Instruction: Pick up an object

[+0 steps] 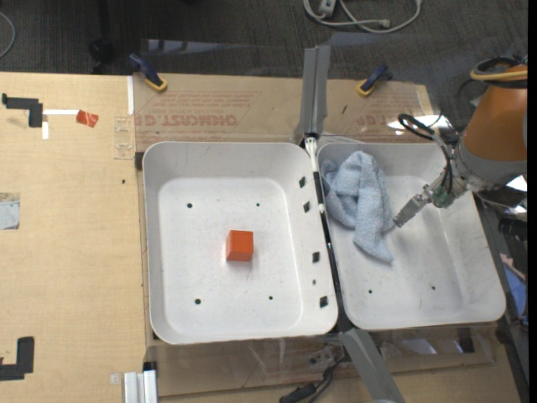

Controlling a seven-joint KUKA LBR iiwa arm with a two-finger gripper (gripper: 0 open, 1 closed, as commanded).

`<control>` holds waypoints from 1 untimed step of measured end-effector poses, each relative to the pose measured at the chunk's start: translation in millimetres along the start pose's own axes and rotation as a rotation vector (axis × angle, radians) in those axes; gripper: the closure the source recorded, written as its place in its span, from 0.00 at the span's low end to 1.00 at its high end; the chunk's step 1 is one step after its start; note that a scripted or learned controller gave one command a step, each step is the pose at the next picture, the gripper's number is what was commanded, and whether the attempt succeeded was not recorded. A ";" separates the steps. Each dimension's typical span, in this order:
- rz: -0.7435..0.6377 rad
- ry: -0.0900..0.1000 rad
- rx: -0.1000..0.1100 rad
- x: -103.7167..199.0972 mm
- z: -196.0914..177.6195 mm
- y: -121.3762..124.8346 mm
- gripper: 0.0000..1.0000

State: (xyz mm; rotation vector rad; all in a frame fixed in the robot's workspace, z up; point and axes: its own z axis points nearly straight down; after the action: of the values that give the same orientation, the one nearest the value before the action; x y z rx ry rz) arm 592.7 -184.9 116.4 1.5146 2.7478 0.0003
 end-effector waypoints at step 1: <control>-0.048 0.002 0.001 23.2 24.1 15.8 0.00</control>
State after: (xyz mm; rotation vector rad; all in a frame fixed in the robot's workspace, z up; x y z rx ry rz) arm 593.7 -156.9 92.2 1.4493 2.7857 -0.0003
